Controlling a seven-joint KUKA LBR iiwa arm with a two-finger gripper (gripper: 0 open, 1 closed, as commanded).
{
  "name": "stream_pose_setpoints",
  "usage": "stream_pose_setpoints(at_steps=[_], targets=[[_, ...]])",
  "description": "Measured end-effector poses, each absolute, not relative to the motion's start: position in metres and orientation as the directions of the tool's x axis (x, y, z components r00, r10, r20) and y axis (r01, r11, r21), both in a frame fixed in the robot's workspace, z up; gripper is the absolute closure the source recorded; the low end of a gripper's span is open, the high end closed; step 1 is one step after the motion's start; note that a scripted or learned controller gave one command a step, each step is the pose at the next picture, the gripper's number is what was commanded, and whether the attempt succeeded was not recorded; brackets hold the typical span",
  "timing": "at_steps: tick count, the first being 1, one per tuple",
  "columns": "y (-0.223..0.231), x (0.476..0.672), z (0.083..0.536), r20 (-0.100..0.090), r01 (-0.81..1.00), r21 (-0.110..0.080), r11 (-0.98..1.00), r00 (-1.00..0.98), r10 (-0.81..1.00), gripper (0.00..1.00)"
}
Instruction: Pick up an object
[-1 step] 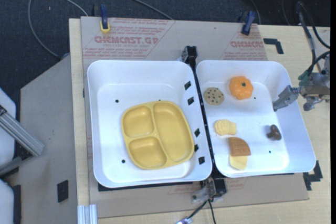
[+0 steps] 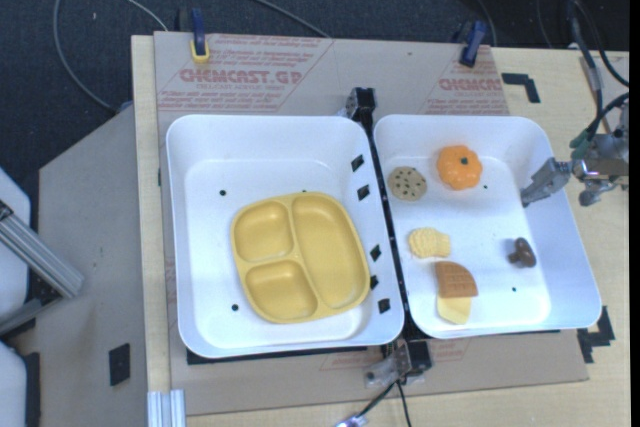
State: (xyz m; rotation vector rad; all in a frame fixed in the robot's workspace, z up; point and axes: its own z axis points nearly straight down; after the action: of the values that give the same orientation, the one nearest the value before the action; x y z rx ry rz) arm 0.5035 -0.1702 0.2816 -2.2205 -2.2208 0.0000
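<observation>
Objects for picking are all lying in the right bin [image 2: 560,245]: an orange pumpkin-like piece [image 2: 459,167] toward the far wall, a speckled cookie [image 2: 407,182] just beside it on the divider side, a pale yellow ridged piece [image 2: 429,242] near the middle, a toast-coloured wedge [image 2: 455,290] close to the near wall, and a small dark brown lump [image 2: 521,254] lying apart toward the right wall. My gripper [image 2: 545,181] is hanging at the right rim of that bin, just above the wall, nearer to the pumpkin piece and the brown lump than to anything else; nothing is sitting between its parts, so I am holding nothing, and how far it is open I cannot tell from this slanted look. I am judging the step in hand to be the approach, with no target yet committed. The next move is calling for a choice of one piece, a shift inward over it, and a straight descent. The brown lump, being small and isolated, seems the cleanest to reach. The left bin [image 2: 190,215] is carrying a yellow divided tray [image 2: 297,256] on the counter [image 2: 150,215].
</observation>
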Motion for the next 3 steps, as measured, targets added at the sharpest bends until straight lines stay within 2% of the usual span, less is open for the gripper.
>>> stream_pose_setpoints(at_steps=[1,2,3], targets=[[-0.166,0.504,0.239,0.003,1.0,-0.006,0.0,0.0,1.0,0.0],[-0.169,0.498,0.177,0.003,1.0,-0.008,-0.001,0.001,1.0,0.0],[-0.172,0.505,0.12,0.002,1.0,-0.003,0.001,-0.001,1.0,0.0]])
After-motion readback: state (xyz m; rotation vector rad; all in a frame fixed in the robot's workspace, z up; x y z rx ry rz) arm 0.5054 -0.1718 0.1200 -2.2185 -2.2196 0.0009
